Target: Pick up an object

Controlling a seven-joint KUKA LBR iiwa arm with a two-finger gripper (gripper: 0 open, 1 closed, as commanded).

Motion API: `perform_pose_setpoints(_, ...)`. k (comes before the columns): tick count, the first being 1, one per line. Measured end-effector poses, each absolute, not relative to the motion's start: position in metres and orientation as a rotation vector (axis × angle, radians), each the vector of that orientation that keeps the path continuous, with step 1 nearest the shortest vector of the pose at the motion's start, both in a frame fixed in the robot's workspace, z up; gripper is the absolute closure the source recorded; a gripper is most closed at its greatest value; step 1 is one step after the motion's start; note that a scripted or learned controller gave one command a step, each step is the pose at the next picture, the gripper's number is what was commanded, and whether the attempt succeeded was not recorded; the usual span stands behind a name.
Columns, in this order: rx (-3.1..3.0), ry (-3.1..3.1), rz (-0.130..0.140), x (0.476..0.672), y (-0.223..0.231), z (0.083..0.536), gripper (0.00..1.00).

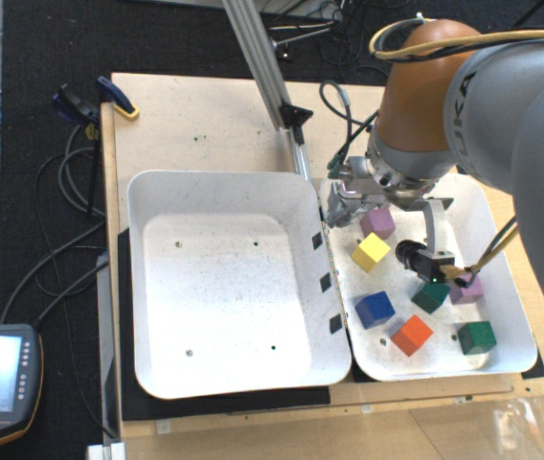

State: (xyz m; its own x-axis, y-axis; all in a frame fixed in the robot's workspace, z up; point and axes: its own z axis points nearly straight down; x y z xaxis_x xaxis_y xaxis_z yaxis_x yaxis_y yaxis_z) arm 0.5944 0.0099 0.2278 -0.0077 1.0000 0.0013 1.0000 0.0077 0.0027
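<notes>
The right bin (502,247) holds several small blocks. A purple block (379,222) lies at the back, with a yellow block (372,250) just in front of it. Toward the front sit a blue block (375,309) and an orange block (411,334). A dark green block (430,297) and a lilac block (468,289) lie mid-right, and a second green block (476,336) sits at the front right. My gripper (349,199) hangs over the bin's back left corner, just left of the purple block. Nothing shows in its grasp.
The left bin (157,257) stands beside the right one, their walls meeting near the gripper. A slanted metal post (262,56) rises behind the bins. Cables and a blue-yellow clamp (100,99) lie off the bench's left side.
</notes>
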Motion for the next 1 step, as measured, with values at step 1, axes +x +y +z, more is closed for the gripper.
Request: perform_pose_setpoints(1,2.213,2.231,0.003,0.6022,0.0635,0.2193,1.0)
